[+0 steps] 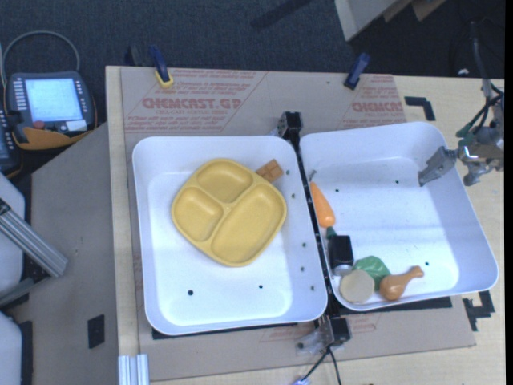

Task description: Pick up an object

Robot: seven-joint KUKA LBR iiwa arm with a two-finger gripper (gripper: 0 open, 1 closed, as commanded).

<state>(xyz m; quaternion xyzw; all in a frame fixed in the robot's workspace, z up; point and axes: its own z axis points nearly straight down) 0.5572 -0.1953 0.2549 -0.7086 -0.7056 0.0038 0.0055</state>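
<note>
my jaws are hovering at the far right edge of the right bin, standing apart with nothing between them. the carrot, black block and drumstick are lying along that bin's left and near side, well apart from me.

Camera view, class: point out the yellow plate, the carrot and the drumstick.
Yellow plate (229,212), camera view, on the ridge between its compartments.
Carrot (322,204), camera view, mid-body.
Drumstick (393,285), camera view, on its thick end.
</note>
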